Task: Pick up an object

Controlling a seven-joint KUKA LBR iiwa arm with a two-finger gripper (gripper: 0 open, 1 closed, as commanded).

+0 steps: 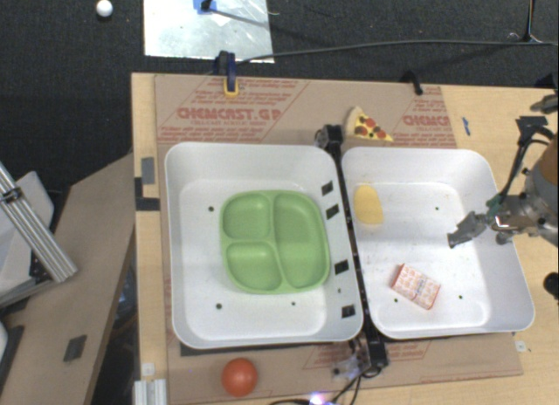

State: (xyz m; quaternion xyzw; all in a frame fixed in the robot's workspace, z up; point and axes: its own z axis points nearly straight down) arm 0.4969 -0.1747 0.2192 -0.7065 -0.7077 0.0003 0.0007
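In the right bin (489,307) lie a pale yellow oblong piece (369,204) near the left wall and a small pink patterned packet (415,286) toward the front. My gripper (463,235) reaches in from the right edge and hovers over the bin's right half, up and to the right of the pink packet. Nothing shows between its fingers, and the view is too small to tell how they stand.
The left bin (188,220) holds a green divided plate (273,242). A toy pizza slice (368,126) lies on the board behind the bins. A red-orange ball (239,376) sits in front of the left bin. Black clips line the divide between bins.
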